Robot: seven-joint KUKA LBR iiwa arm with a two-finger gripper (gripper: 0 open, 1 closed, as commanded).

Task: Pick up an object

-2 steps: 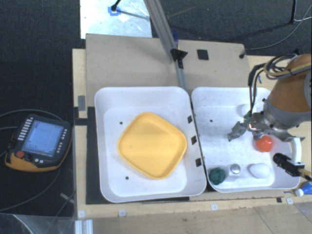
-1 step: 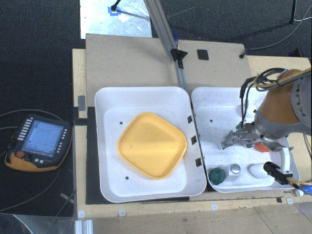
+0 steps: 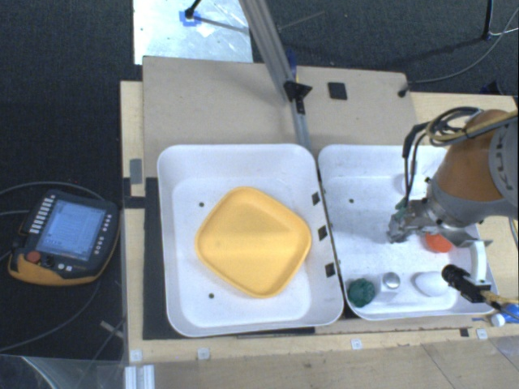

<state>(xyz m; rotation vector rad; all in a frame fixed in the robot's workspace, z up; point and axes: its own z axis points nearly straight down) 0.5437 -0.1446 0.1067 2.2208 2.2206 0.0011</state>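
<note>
My gripper is low in the right bin, near its middle, with the arm coming in from the right. An orange-red object lies just to the right of it, partly hidden under the wrist. Along the bin's front edge lie a dark green round object, a small silver cap-like piece and a white oval object. I see nothing held in the gripper.
The left bin holds a large yellow square plate with rounded corners. A grey pole slants across the cardboard behind the bins. A teach pendant lies on the floor at the left.
</note>
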